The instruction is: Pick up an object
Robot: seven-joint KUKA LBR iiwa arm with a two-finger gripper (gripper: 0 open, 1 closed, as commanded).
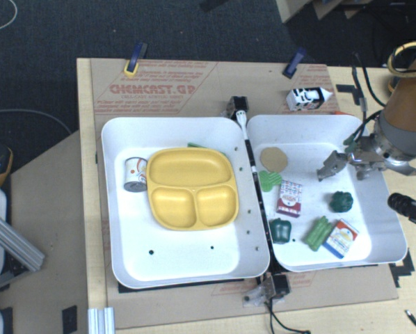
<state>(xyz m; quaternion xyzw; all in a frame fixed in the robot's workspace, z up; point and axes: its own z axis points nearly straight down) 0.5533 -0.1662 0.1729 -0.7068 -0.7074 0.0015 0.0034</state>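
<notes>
My gripper (346, 170) hangs over the right bin (312, 127), near its right side, open with its fingers spread and nothing between them. Just below it lies a dark green knobbly toy (342, 202). Further left in this bin lie a tan disc (273, 160), a light green piece (269, 181) and a red-and-white packet (290, 197). Along the front edge lie a green pepper (280, 230), a green pickle-like piece (318, 232) and a small red, white and blue box (341, 239).
The left bin (117, 221) holds a yellow divided plate (193, 188) and a small can (134, 174) at its left. A black-and-white toy (309, 98) lies on the board behind the right bin. Clamps (133, 60) grip the board's far edge.
</notes>
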